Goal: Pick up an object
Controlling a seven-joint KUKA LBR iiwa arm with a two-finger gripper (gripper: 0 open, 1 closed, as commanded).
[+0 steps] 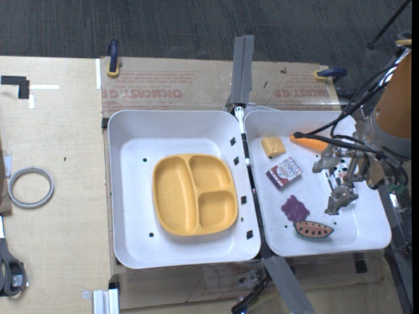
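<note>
The gripper (340, 198) hangs at the right of the frame over the right bin (373, 237); its grasp cannot be told. Lower left of it lies a watermelon slice toy (313, 229), likely light, stiff and flat, best pinched across its narrow width.

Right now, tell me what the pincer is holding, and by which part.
Nothing shows between its fingers. The pincer hangs over the right bin, apart from the watermelon slice and purple grapes.
</note>
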